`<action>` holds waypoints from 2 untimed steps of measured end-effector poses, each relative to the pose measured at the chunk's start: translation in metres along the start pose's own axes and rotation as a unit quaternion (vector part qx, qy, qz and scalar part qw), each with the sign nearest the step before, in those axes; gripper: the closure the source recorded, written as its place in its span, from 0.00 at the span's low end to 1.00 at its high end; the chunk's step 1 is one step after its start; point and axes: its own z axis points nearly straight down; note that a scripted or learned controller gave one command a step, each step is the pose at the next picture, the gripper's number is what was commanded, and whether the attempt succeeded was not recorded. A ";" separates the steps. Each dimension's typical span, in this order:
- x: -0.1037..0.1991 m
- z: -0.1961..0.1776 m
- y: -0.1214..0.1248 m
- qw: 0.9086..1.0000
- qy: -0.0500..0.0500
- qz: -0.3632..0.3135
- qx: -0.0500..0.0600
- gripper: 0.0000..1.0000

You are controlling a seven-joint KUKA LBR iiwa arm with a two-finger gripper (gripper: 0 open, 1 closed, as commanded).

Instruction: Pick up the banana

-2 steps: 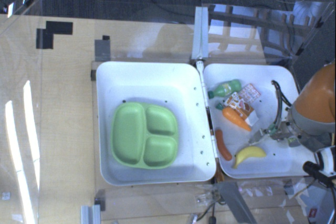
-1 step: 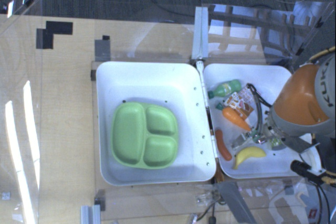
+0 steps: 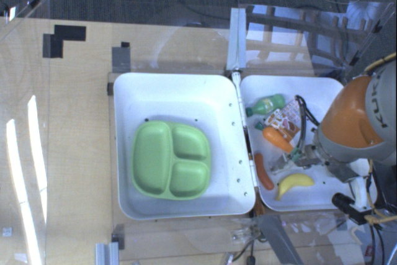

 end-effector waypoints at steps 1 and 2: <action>0.005 0.000 0.002 1.000 -0.001 -0.019 -0.001 0.00; 0.009 0.000 0.003 0.998 -0.001 -0.060 -0.002 0.00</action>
